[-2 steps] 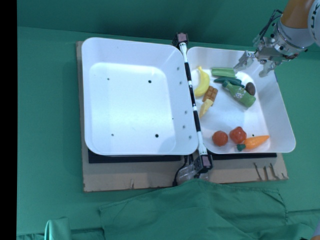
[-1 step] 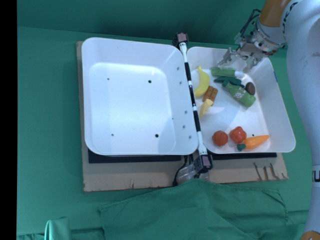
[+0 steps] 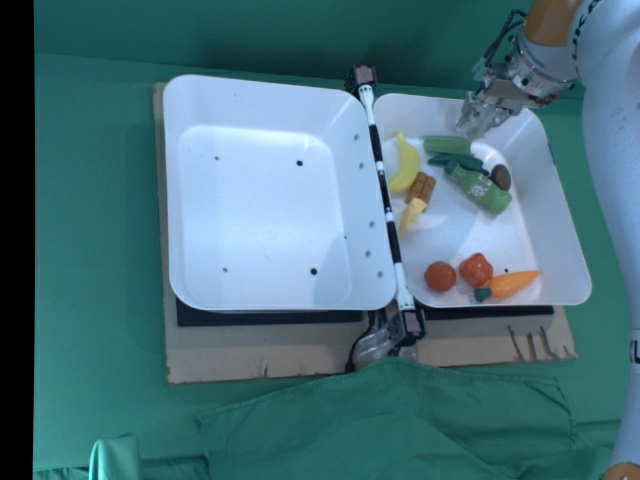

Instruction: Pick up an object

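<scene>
My gripper (image 3: pixel 478 120) hangs over the far edge of the right bin (image 3: pixel 560 218), just above and right of a green cucumber (image 3: pixel 447 145); nothing shows between its fingers. In that bin lie a yellow banana (image 3: pixel 405 162), a brown piece (image 3: pixel 421 188) beside a yellow corn-like piece (image 3: pixel 409 213), a green bottle (image 3: pixel 481 190), a small brown item (image 3: pixel 501 177), an orange ball (image 3: pixel 440 276), a red tomato (image 3: pixel 476 268) and an orange carrot (image 3: pixel 508 284).
The left bin (image 3: pixel 260 188) sits beside the right one, with a black-and-white rod (image 3: pixel 385 193) along the seam between them. Both rest on a cardboard sheet (image 3: pixel 260 360). Green cloth (image 3: pixel 400 423) is bunched at the front.
</scene>
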You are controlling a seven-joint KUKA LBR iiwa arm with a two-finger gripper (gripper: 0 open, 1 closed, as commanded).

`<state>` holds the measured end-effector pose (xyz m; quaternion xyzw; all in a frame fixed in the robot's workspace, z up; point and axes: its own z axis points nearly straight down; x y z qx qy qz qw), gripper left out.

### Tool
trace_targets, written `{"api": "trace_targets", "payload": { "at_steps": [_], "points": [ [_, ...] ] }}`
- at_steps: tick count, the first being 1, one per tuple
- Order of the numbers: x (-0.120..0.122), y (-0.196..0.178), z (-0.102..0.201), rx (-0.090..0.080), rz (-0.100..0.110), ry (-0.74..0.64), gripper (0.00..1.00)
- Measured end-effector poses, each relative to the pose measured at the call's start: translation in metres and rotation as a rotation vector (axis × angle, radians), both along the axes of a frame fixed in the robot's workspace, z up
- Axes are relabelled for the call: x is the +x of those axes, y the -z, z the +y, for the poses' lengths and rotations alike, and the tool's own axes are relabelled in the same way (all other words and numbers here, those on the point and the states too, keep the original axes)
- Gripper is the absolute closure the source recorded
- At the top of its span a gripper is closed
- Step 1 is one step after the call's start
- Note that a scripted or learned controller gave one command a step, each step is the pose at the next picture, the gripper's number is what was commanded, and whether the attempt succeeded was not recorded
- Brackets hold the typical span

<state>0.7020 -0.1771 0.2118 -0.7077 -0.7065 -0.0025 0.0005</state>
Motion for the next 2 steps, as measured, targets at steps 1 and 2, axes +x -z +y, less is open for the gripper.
{"api": "trace_targets", "payload": {
  "at_steps": [1, 2],
  "points": [
    [0.0014, -0.0145, -0.0017, -0.006, -0.007, 0.003, 1.0],
    [0.0011, -0.0136, -0.0019, -0.006, -0.005, 0.003, 0.0]
  ]
}}
